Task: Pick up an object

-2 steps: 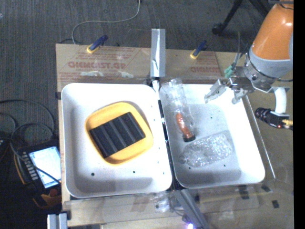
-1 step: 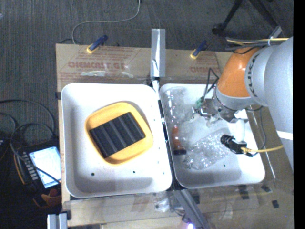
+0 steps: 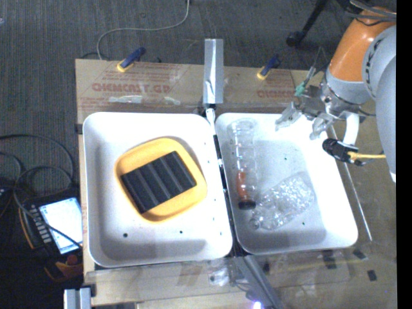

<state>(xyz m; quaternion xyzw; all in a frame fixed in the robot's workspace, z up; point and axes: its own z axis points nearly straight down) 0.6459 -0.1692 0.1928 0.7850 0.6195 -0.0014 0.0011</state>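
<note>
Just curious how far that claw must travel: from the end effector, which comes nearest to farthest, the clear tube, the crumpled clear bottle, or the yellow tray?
From the end effector:
1. Clear tube, right bin, left side.
2. Crumpled clear bottle, right bin, front.
3. Yellow tray, left bin.

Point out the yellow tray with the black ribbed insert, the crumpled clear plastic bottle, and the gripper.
Yellow tray with black ribbed insert (image 3: 161, 178), camera view, on the insert's middle.
Crumpled clear plastic bottle (image 3: 284, 200), camera view, on its body.
Gripper (image 3: 301, 118), camera view, midway between fingertips.
</note>
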